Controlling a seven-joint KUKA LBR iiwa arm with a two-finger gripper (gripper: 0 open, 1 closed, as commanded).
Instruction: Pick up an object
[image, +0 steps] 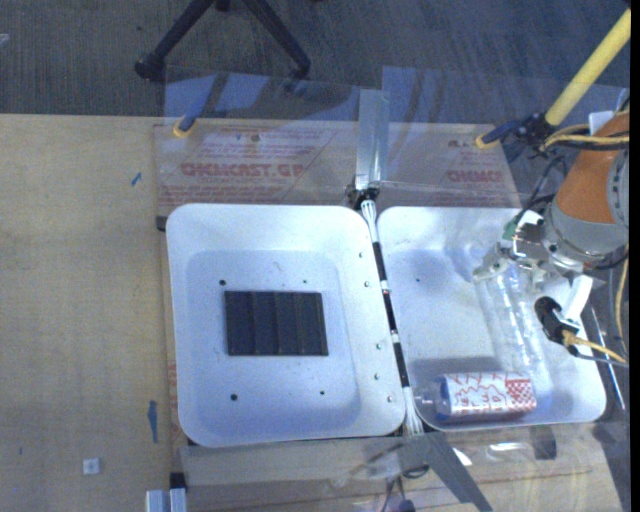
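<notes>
White plastic bins, shallow, round-cornered, side by side. Left bin (200, 400): dark ribbed rectangular slab (275, 323), flat at centre. Right bin (430, 270): red-and-white patterned cylinder (487, 394) on its side at 6 o'clock; clear plastic bottle (512, 315) lying toward 3 o'clock. Gripper (512, 262) at the bottle's upper end; finger state cannot be told.

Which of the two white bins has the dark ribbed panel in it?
The left bin: the dark ribbed panel lies flat at its centre. The right bin has a red-and-white patterned can.
</notes>
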